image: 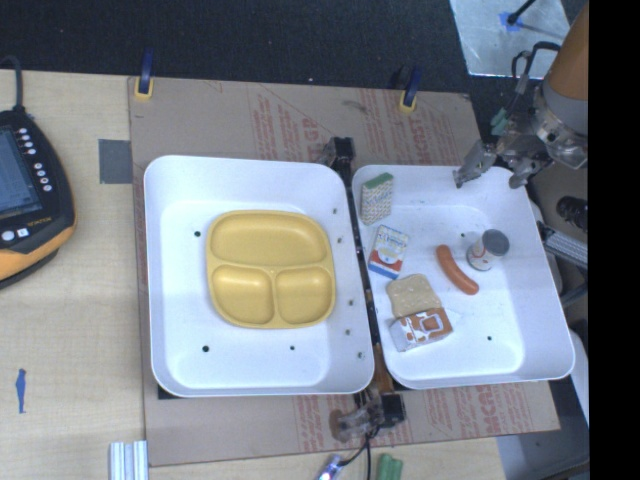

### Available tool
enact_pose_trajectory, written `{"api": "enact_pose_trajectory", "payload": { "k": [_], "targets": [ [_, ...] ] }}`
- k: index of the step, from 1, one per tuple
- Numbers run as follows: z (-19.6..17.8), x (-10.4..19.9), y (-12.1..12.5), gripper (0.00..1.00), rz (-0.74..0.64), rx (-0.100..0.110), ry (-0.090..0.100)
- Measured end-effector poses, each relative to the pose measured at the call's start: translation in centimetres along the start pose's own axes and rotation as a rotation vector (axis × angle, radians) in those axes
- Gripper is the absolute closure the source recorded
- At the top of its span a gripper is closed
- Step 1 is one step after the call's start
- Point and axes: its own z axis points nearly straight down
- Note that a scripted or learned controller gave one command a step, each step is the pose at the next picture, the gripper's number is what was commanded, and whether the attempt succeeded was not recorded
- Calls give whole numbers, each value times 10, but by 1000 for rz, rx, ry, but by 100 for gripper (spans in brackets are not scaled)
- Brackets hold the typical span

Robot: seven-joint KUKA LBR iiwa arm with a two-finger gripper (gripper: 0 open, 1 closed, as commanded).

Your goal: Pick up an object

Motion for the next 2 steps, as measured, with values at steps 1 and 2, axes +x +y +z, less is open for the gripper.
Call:
{"api": "enact_pose_trajectory", "payload": {
  "k": [1, 2],
  "targets": [
    [116, -45, -17, 0, 0, 2, -1],
    [140, -1, -49, 0, -2, 1, 0]
  ]
}}
